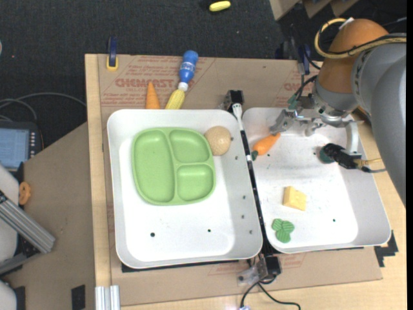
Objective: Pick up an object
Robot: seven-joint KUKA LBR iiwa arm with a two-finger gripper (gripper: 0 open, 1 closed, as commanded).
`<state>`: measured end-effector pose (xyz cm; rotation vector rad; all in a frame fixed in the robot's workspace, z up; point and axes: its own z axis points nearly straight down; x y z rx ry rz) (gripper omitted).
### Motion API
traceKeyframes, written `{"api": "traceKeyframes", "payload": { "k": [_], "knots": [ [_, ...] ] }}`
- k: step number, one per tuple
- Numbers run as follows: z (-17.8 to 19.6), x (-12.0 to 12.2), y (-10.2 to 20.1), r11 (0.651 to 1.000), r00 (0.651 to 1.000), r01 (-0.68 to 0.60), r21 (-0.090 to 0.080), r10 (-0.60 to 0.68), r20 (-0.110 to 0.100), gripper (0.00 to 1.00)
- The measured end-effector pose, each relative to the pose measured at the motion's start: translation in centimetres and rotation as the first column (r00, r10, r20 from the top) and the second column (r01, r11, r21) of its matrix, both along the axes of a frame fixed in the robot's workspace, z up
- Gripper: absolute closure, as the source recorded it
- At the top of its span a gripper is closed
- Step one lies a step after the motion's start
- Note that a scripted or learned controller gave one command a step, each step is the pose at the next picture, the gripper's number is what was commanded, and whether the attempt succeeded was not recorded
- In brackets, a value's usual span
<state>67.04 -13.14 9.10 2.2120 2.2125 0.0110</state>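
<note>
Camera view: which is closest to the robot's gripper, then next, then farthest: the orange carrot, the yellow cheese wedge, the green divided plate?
From the gripper:
1. Orange toy carrot, just below-left of it, in the right bin's top-left corner.
2. Yellow cheese wedge, lower in the same bin.
3. Green divided plate, across in the left bin.

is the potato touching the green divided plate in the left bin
Touching: in the camera view the potato sits against the upper right corner of the green plate, no white gap between them.
</note>
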Motion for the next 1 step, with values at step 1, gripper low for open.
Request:
{"api": "traceKeyframes", "payload": {
  "k": [1],
  "knots": [
    [-0.01,0.00,0.01,1.000,1.000,0.000,0.000,0.000,0.000,0.00]
  ]
}}
